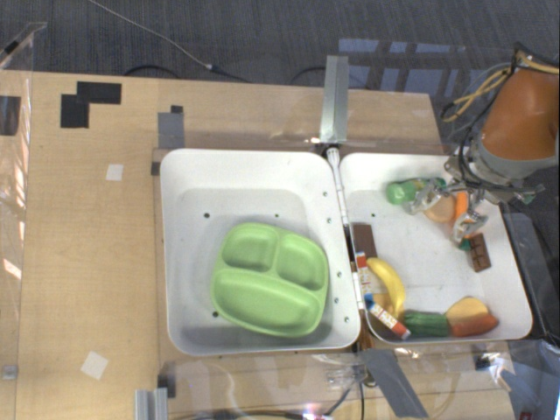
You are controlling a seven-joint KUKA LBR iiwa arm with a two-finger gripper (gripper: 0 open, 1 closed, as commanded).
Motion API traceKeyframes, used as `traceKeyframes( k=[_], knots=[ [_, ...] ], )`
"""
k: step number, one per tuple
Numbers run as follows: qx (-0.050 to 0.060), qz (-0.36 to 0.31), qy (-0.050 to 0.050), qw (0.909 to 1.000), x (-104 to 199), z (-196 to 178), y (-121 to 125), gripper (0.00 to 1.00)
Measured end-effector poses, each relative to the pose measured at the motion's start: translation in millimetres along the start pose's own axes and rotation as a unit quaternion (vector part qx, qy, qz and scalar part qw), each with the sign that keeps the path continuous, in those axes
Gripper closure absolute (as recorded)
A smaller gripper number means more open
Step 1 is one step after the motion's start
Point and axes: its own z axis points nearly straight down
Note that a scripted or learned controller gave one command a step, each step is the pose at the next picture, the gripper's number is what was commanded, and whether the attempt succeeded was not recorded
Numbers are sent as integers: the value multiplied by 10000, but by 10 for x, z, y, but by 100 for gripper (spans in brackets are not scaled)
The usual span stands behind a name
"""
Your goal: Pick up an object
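Gripper (453,206) low over right bin (516,318), upper part, fingers spread around orange piece (459,205), not visibly pinching. Green object (404,191) just left. Banana (388,283) further down.

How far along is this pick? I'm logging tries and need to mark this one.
Done: the gripper is down in the right bin, near its far right corner, among a green item and an orange piece. In hand: nothing visibly between its fingers. Left: closing on an object and lifting it; the banana lies untouched.
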Motion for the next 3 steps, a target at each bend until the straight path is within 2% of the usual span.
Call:
traceKeyframes(
  k=[2,3],
  knots=[
    [3,-274,-7,9996,200,5,251,0],
    [2,-353,-10,9994,204,5,247,0]
  ],
)
